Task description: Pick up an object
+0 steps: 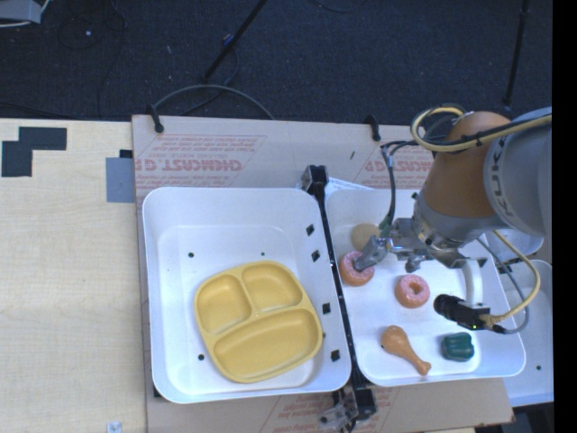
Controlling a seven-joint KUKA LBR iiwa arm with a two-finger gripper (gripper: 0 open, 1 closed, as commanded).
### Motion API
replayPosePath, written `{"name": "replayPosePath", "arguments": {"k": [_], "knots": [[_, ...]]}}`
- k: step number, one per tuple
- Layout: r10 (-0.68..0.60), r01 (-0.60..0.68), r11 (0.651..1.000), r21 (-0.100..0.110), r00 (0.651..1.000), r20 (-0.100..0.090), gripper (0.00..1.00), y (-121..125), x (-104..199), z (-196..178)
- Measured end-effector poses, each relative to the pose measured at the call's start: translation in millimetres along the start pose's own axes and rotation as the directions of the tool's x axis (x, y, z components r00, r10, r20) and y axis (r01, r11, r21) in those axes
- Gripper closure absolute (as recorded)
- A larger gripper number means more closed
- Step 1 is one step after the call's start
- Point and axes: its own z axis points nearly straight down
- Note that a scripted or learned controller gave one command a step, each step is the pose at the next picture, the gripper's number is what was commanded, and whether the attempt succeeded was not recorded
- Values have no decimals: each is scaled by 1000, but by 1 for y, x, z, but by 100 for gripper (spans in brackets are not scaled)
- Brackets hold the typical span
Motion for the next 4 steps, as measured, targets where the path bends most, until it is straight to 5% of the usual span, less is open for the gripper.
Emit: {"name": "replayPosePath", "arguments": {"k": [1,2,4], "knots": [[10,-9,1000,-24,1000,18,0,4,-9,42],[9,-9,1000,-19,1000,-2,100,5,-2,30],[-1,1,1000,-10,1000,2,100,1,1,-78]]}}
